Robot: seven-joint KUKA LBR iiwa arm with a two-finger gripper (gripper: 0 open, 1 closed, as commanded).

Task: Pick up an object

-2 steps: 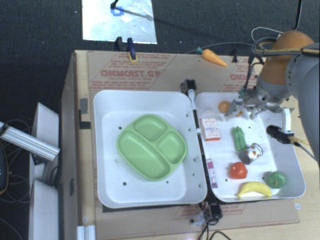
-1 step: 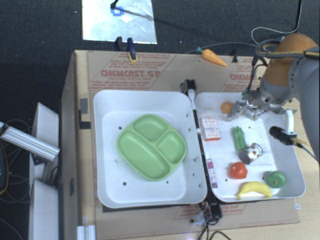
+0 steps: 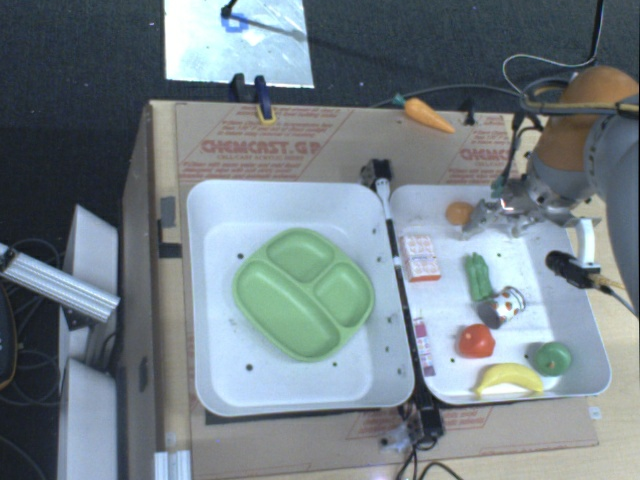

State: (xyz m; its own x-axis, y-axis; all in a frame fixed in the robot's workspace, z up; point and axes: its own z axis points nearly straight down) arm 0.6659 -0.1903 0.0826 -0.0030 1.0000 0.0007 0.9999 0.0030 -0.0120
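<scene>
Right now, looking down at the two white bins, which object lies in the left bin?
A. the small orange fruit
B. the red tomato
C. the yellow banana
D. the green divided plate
D: the green divided plate sits alone in the left bin, while the banana, the tomato and the small orange fruit all lie in the right bin.

Bench (image 3: 300,133): two white bins, left bin (image 3: 215,228) and right bin (image 3: 570,313), side by side; carrot (image 3: 428,115) on board behind.
</scene>
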